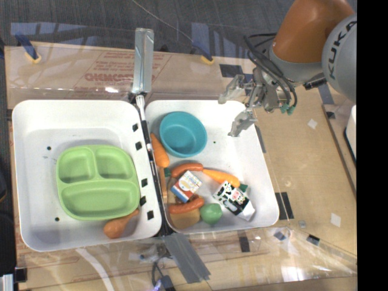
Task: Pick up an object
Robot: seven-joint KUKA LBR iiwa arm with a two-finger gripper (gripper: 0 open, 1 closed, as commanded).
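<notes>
Bright, even overhead light, fairly diffuse. Soft, short shadows only: a faint one beneath the claw [241, 111] on the white floor of the right bin [267, 180], another under the green plate [97, 180] far to the claw's left. Pale glare streaks on the clear plastic sheet [79, 71] left of the claw and along the bench edge well below it. Slightly soft focus throughout; small labels unreadable. Mild darkening toward the upper corners.
</notes>
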